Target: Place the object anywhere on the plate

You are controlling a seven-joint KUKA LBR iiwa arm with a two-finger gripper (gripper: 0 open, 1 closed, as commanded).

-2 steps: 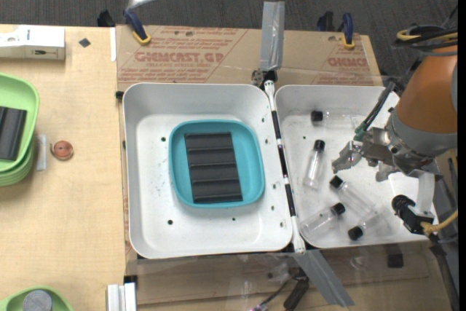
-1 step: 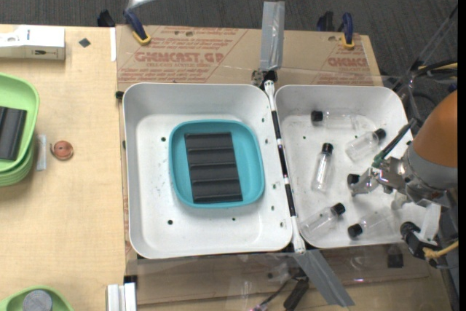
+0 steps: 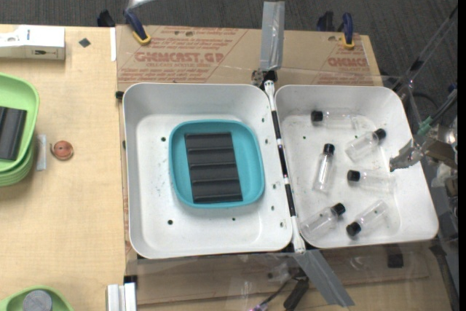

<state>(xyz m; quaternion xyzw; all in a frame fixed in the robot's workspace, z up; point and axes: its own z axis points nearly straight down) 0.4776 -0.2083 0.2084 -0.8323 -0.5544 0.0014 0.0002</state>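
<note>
1. Vials [image 3: 324,165] lying scattered in the right bin [image 3: 408,226], clear with black caps, none lifted yet.
2. Gripper [image 3: 402,161] hanging at that bin's right rim; impossible telling clenched or released.
3. Waiting in the left bin [image 3: 145,229]: teal plate [image 3: 178,156], bearing only its dark ribbed insert [image 3: 212,167]. Whole placement remaining.

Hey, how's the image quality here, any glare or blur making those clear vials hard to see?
Camera view: even, soft light with faint shadows; the clear plastic vials with black caps nearly vanish against the glossy white right bin; the teal square plate stays crisp; the tool at the right edge looks blurred.
</note>
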